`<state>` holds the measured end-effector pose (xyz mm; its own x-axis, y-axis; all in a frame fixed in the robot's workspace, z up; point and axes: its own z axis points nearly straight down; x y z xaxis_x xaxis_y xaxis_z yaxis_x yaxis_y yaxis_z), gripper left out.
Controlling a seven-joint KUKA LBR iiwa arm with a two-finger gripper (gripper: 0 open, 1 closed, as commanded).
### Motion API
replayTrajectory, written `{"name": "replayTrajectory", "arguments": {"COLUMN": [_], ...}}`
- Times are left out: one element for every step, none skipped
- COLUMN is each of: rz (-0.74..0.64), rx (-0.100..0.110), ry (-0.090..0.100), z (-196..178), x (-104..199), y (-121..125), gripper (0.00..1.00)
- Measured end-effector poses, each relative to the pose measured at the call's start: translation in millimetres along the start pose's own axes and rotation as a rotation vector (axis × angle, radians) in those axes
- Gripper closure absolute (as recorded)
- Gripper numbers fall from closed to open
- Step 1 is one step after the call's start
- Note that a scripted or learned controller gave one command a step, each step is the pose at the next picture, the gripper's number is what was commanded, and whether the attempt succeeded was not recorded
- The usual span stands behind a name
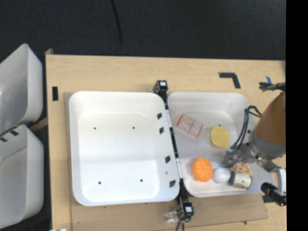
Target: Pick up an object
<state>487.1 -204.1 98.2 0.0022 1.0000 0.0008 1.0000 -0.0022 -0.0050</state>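
Right bin: orange ball (202, 169), white ball (221, 175) beside it, yellow disc (220, 136), pink-printed packet (189, 125), cup (240, 179) on side

A pale wooden desk (115, 73) sits on a dark carpeted floor (144, 18), where a thin black cable (114, 13) trails across. White moulded units (17, 129) (two, one behind the other) stand at the desk's left edge. Black tape marks (230, 79) dot the wood.
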Motion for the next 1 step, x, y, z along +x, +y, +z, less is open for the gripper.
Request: {"name": "replayTrajectory", "arguments": {"rz": [-0.012], "rx": [-0.011], "ry": [0.0], "z": [-87.3], "x": [90.9], "y": [13.0], "gripper": [1.0]}}
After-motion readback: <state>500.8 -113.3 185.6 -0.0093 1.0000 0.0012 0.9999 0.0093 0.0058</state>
